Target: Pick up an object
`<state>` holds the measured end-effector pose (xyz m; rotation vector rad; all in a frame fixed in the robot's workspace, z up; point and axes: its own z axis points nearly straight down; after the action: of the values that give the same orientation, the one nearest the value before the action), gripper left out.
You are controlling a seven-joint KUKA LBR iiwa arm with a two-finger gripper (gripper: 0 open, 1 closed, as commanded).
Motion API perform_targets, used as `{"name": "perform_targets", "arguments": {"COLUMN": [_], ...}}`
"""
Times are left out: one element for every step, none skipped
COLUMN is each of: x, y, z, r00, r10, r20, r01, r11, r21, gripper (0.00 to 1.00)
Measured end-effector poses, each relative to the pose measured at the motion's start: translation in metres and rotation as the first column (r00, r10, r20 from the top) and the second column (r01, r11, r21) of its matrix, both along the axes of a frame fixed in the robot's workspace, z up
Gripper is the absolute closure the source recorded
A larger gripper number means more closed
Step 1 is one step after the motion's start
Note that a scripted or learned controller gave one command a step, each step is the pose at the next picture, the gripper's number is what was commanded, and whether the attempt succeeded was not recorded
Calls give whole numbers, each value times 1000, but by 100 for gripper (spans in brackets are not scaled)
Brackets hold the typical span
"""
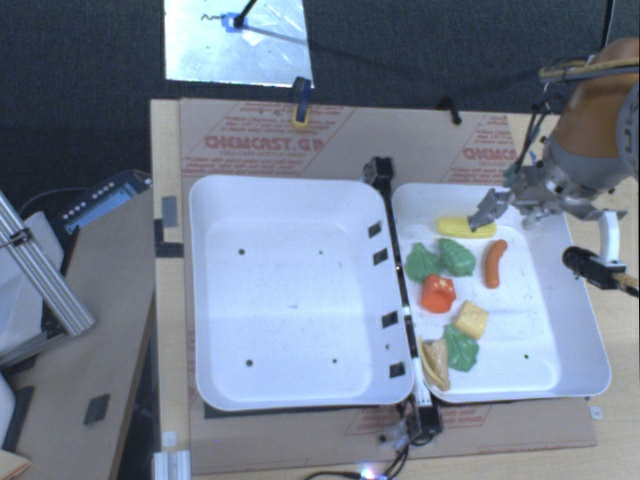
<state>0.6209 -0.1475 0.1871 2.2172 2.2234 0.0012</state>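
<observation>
My gripper (489, 211) hangs over the far part of the right bin (575, 338), reaching in from the right. Its tip sits just above the right end of a yellow banana-shaped piece (462, 228); I cannot see whether they touch. In the same bin lie an orange sausage (494, 263), two green leafy pieces (424, 262) (459, 257), a red pepper (438, 293), a yellow block (471, 319), another green piece (462, 349) and a tan piece (434, 364) near the front left corner.
The left bin (215, 368) lies beside the right one, joined by a black-clipped divider (396, 268). Both rest on a cardboard sheet (260, 138). A shiny metal plate (235, 28) lies behind the bench.
</observation>
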Motion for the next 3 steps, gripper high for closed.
{"name": "perform_targets", "arguments": {"x": [14,16,32], "y": [48,45,120], "z": [-100,-84,4], "r00": [1000,1000,1000], "r10": [6,3,9], "r20": [-4,3,10], "r01": [-6,-3,-9], "r11": [1000,1000,1000], "r21": [3,1,3], "gripper": [0,100,100]}}
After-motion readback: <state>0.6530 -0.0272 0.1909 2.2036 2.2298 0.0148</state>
